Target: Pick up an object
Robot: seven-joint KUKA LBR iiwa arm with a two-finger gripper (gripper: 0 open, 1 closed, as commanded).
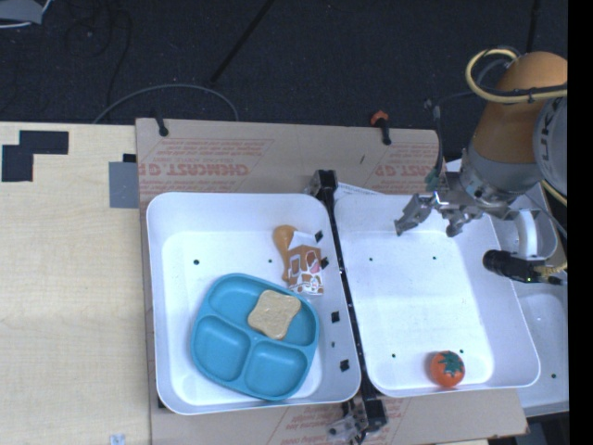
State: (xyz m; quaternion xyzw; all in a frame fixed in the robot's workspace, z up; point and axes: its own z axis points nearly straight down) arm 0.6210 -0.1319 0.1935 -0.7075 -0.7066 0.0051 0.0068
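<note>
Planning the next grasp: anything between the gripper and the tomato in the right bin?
Nothing visible. The gripper is over the far end of the right bin; the tomato sits alone near its front edge, with bare white floor between them.

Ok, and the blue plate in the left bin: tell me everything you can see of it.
The blue plate is a rounded-square tray that looks like plastic, moulded into compartments, with three visible. It lies flat on the floor of the left bin, turned at an angle toward the near right corner, and its edge appears to reach the bin's near wall. A tan piece shaped like a bread slice rests on its upper right part, across the dividers. The other compartments hold nothing.
</note>
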